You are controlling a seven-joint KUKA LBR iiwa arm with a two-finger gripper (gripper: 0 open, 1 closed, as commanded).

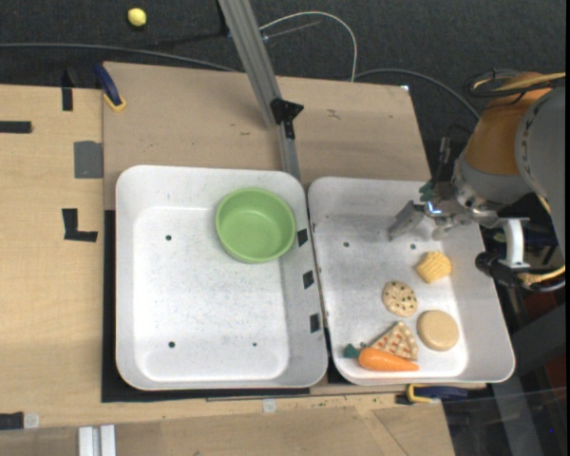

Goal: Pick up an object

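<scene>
End effector (420, 218) above small ridged yellow corn (433, 267)

Bowl (256, 224) in left bin (142, 283); food pieces (410, 323) in right bin (356, 207).

The left bin (142, 283) carries 1 item: a green bowl (255, 224), round, upright and open side up, lying near the bin's far edge, toward its right far corner. The right bin (361, 255) carries 5 small items, all gathered toward its near right corner. A yellow corn piece (434, 267) lies closest to the right edge. A round speckled cookie (399, 298) lies nearer the middle. A tan round disc (439, 331) lies flat beside a triangular pizza slice (398, 338). An orange carrot (386, 359) lies along the near edge, touching the slice.
</scene>
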